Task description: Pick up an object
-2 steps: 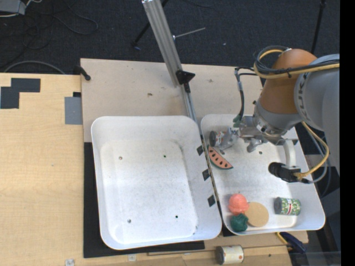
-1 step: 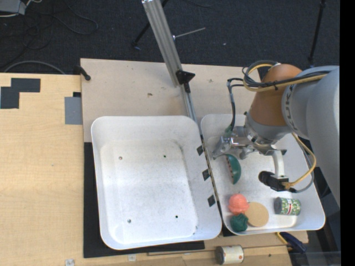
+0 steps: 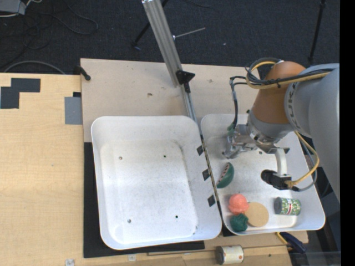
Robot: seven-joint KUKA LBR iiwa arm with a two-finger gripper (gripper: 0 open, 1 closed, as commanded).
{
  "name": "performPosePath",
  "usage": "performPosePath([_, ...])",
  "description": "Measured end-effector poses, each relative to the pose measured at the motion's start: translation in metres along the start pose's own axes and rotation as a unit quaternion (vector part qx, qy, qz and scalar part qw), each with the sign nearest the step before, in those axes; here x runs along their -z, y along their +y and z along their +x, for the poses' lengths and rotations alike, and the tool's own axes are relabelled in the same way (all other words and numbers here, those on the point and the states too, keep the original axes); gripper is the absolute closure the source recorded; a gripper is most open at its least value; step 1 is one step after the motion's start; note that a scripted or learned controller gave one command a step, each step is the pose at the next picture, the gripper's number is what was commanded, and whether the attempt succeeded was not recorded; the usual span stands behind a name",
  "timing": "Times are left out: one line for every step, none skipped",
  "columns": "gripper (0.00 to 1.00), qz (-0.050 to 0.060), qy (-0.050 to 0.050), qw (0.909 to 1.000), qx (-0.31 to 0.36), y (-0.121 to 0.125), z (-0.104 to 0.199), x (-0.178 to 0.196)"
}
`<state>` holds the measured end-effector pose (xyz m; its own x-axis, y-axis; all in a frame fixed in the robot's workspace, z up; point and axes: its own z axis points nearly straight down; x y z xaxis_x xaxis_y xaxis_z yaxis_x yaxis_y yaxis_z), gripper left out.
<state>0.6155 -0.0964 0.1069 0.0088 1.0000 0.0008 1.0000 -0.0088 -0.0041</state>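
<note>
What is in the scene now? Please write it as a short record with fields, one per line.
arm: grey, orange band, reaching in from the right over the right bin
gripper: low over the right bin's far part, nothing seen held
left bin: white, shallow
watermelon-slice toy: right bin, by its left wall
pink ball: right bin, near edge
dark green ball: just in front of the pink ball
tan disc: beside both balls
green can: lying on its side, right of the disc

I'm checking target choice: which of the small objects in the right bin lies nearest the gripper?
The green watermelon-slice toy, just below the gripper by the bin's left wall; the others cluster farther down.
</note>
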Motion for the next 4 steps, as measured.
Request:
performPosePath([1.0,-0.003,-0.001,1.0,0.002,0.001,-0.008,0.046])
performPosePath([1.0,-0.003,0.0,1.0,0.005,0.004,-0.011,0.089])
performPosePath([1.0,-0.004,-0.001,1.0,0.005,0.01,-0.008,0.151])
performPosePath([1.0,-0.003,-0.001,1.0,0.005,0.01,-0.01,0.185])
